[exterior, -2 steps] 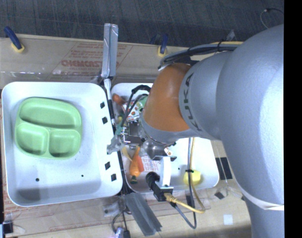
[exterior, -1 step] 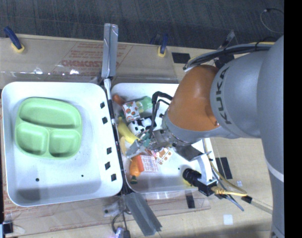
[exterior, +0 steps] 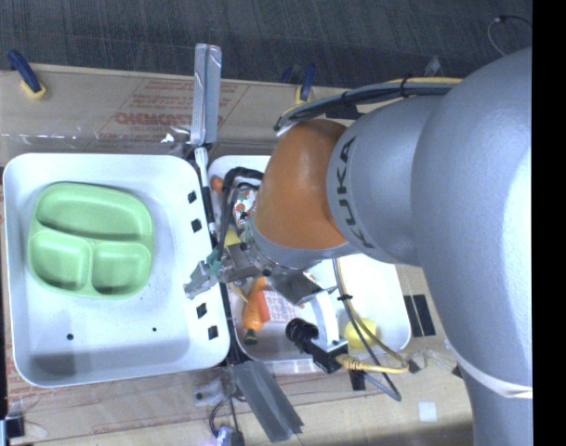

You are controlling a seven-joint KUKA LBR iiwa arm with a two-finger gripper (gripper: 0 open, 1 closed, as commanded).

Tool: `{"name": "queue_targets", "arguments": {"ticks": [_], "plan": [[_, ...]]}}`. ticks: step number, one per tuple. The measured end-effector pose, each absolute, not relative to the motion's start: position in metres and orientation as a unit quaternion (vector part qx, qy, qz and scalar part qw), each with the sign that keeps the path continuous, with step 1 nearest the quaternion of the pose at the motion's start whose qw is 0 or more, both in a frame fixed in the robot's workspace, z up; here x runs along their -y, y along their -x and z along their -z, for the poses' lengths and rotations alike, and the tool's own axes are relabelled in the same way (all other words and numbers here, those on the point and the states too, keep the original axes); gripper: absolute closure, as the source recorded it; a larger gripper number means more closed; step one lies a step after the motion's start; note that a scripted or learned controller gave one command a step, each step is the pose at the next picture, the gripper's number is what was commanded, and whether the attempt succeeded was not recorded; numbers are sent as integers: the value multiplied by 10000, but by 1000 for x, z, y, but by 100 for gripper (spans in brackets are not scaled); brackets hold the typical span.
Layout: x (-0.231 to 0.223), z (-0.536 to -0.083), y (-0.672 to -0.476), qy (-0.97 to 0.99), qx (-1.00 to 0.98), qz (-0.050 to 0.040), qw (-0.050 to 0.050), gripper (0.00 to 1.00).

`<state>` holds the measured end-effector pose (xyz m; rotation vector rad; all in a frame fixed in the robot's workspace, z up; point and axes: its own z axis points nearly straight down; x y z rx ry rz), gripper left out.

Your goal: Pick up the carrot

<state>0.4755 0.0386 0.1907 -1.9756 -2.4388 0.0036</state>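
The carrot (exterior: 256,312) lies in the right bin (exterior: 394,323), near its left wall, long axis running roughly up and down the view. The end effector (exterior: 229,266) hangs just above it; whether it grips anything cannot be told.

A robotics lab: white bins (exterior: 22,249) on a cardboard-covered bench (exterior: 125,110) held by blue clamps (exterior: 27,74)
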Motion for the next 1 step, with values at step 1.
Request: {"name": "queue_targets", "arguments": {"ticks": [1], "plan": [[58,-327,-476,6399,7685,-2,8,0]]}}
